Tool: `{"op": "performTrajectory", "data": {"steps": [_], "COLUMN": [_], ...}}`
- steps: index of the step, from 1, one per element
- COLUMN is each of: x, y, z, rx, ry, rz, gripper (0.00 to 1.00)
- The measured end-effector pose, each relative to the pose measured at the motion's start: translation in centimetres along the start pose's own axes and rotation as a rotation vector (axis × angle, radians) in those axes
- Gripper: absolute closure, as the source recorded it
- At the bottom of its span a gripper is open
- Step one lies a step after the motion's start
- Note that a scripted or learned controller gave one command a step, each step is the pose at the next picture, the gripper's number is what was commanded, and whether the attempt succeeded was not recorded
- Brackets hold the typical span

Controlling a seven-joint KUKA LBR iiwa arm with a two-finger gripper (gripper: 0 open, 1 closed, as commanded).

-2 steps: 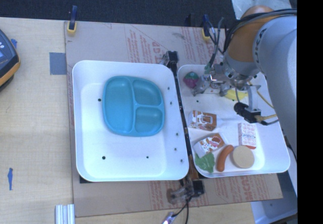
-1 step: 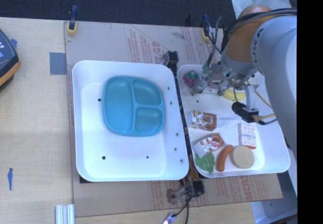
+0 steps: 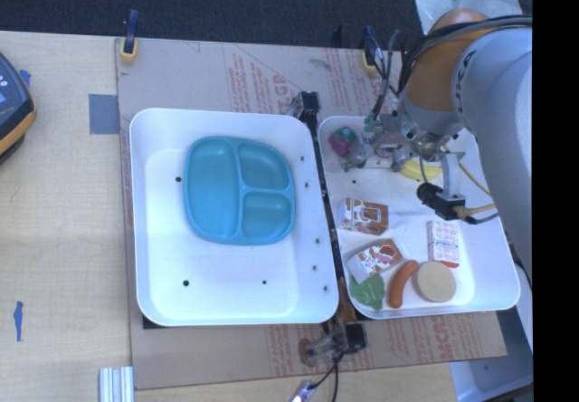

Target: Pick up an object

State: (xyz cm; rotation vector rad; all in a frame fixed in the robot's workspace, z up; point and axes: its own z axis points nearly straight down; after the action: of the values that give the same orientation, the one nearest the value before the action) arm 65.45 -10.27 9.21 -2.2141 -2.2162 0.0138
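We see our end effector (image 3: 380, 148) low over the right bin (image 3: 484, 255), reaching for the purple-green toy (image 3: 343, 140) in its far-left corner, grip unclear, so next comes closing and lifting.

Wooden bench (image 3: 63, 237) bears a cardboard sheet (image 3: 253, 74) under two white bins (image 3: 145, 210).

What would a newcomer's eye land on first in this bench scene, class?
First, the light blue plastic divided plate, lying alone in the left white bin. Next, the big grey arm with its orange band, reaching in from the right over the far end of the right white bin. At that bin's near end lie an orange toy sausage and a round tan disc.
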Motion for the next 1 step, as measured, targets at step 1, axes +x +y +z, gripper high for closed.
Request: {"op": "performTrajectory", "data": {"steps": [1], "x": [0.65], "y": [0.01], "z": [-0.02], "rx": [0.0], "ry": [-0.002], "rz": [-0.001], "gripper": [0.0]}}
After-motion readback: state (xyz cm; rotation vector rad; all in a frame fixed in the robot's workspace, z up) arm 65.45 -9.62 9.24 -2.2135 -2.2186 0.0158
